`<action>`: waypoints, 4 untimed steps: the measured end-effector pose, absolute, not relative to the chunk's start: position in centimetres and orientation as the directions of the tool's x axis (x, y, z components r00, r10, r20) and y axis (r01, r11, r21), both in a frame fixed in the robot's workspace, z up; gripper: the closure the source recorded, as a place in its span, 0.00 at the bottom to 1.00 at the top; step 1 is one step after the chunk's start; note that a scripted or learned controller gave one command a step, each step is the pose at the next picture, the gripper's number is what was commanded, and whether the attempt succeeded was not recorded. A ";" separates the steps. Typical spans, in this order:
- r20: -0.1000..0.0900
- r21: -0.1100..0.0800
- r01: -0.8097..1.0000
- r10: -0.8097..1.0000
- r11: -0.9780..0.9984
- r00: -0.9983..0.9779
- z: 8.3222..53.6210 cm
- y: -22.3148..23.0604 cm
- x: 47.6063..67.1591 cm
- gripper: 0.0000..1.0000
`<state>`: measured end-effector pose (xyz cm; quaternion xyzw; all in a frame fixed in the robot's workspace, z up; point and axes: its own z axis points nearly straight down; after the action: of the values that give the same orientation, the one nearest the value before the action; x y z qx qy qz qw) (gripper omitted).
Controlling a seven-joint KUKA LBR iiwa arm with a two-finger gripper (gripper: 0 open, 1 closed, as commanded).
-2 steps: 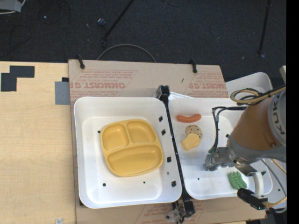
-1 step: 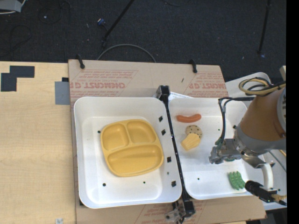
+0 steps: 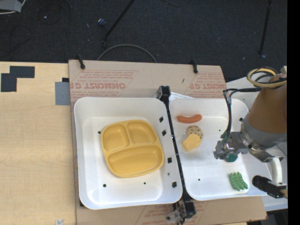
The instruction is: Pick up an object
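Your gripper [image 3: 227, 152] sits low over the right bin [image 3: 206, 191], near its right wall, and from this slanted overhead view you cannot tell how it is set or whether it has anything in it. The things you could pick lie in that same bin: a sausage [image 3: 189, 118] near the far wall, a round cookie [image 3: 194, 131] just below it, and a yellow cheese wedge [image 3: 191, 142] touching the cookie's near edge. A green leafy piece [image 3: 238, 181] lies apart in the near right corner. In the left bin [image 3: 86, 125] a yellow divided plate [image 3: 132, 147] rests flat.
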<state>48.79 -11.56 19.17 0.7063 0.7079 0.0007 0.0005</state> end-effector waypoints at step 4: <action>0.001 -0.003 1.000 1.000 0.004 -0.004 21.5 0.9 56.7 1.00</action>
<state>56.65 0.91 21.45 0.7058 0.7084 -0.0007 -0.0013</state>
